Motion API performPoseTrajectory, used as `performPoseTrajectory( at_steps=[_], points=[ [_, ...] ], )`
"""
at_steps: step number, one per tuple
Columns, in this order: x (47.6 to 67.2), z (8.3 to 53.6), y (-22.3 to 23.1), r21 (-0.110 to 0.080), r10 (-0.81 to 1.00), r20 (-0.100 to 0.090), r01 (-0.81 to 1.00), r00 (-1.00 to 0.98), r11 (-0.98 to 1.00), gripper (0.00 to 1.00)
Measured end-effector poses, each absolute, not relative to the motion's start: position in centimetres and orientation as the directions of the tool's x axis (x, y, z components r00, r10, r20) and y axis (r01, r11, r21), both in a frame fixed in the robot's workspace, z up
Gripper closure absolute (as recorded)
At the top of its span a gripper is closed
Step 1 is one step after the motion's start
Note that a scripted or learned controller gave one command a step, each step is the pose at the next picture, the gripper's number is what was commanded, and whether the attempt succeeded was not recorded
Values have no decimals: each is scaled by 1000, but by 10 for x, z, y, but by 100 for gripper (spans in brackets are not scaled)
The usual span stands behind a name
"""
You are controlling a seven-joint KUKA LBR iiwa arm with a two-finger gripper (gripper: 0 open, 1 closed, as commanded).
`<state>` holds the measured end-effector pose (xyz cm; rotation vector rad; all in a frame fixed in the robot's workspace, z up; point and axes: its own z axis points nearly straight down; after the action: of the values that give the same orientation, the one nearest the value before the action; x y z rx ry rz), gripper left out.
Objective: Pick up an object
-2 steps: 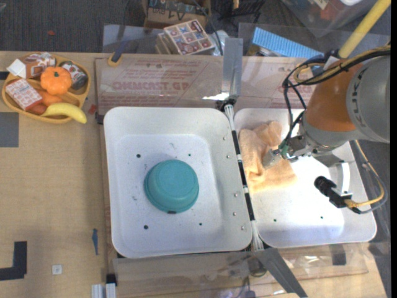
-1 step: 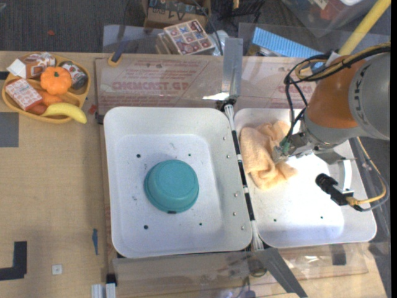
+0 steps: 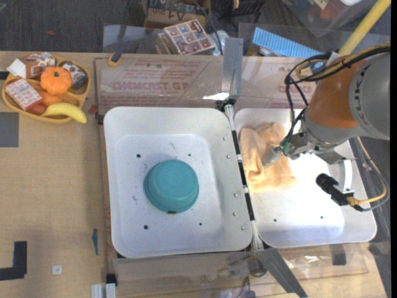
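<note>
A peach cloth (image 3: 263, 160) lies crumpled against the left wall of the right bin (image 3: 310, 228). My gripper (image 3: 275, 156) reaches down from the right and sits on the cloth's right part, its tip down among the folds. A teal bowl (image 3: 172, 185) rests upside down in the middle of the left bin (image 3: 124, 135), well away from the gripper. The arm's grey and orange body covers the right bin's back right corner.
A black plug-like piece on a yellow cable (image 3: 332, 189) hangs over the right bin's right side. A dish of toy fruit (image 3: 46, 89) stands at the bench's back left. Cardboard (image 3: 161, 82) lies behind the bins, and a metal divider (image 3: 239, 166) separates them.
</note>
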<state>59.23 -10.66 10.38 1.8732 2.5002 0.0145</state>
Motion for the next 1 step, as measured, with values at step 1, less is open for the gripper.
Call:
performPoseTrajectory(
  at_steps=[1],
  points=[
    [593,114,-108,21,961,-10,960,-278,278,100]
  ],
)
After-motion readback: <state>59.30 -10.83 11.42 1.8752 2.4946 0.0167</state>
